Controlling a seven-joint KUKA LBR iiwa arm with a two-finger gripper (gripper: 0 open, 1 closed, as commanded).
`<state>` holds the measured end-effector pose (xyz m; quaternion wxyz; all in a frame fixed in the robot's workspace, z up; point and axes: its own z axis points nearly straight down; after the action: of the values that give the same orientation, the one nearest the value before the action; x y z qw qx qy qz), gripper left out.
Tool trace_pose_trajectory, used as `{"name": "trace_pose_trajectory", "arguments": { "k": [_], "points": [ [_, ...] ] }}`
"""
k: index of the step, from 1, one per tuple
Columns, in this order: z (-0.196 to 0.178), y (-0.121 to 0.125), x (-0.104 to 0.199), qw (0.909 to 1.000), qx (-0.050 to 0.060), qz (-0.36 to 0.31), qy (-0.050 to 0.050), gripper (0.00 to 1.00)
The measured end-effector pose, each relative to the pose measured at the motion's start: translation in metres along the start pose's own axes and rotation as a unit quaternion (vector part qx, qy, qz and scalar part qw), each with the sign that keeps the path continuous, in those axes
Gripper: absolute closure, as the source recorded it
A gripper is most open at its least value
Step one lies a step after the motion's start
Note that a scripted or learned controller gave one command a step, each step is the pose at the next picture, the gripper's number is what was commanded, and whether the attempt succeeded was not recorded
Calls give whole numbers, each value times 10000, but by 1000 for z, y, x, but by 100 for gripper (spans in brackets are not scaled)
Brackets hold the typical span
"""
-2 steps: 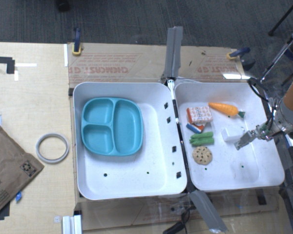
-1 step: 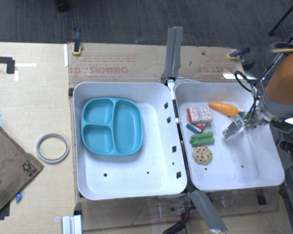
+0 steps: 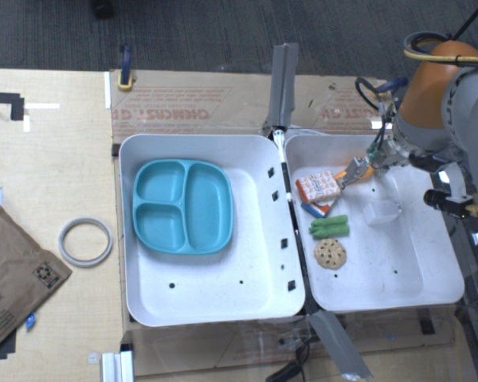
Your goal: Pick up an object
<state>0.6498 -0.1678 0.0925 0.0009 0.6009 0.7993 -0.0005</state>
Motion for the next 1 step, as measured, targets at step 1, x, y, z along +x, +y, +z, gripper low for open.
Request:
{"name": "trace_pose_trajectory", "arguments": {
  "k": [1],
  "points": [
    [-44, -39, -42, 9891, -1, 1474, -4, 0]
  ]
}}
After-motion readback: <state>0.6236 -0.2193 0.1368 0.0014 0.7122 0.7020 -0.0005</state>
